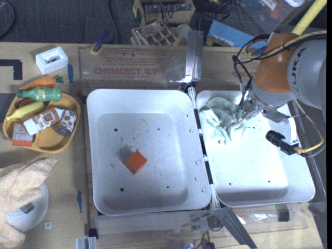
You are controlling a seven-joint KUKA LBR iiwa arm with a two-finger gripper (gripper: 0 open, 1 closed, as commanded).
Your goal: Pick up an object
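An orange-red cube (136,162) lies alone near the middle of the left bin (104,108). In the right bin (290,185), at its far left corner, lies a crumpled pale green cloth (218,117). My gripper (237,116) is down at the right edge of that cloth, fingers among its folds. The grey arm with its orange band (272,71) reaches in from the upper right. The cloth's folds hide the fingertips.
A yellow bowl (52,141) with toy food and packets sits left of the bins. A white box (52,59) lies at the far left, a beige cloth (23,185) at the lower left. A black cable end (277,139) hangs over the right bin.
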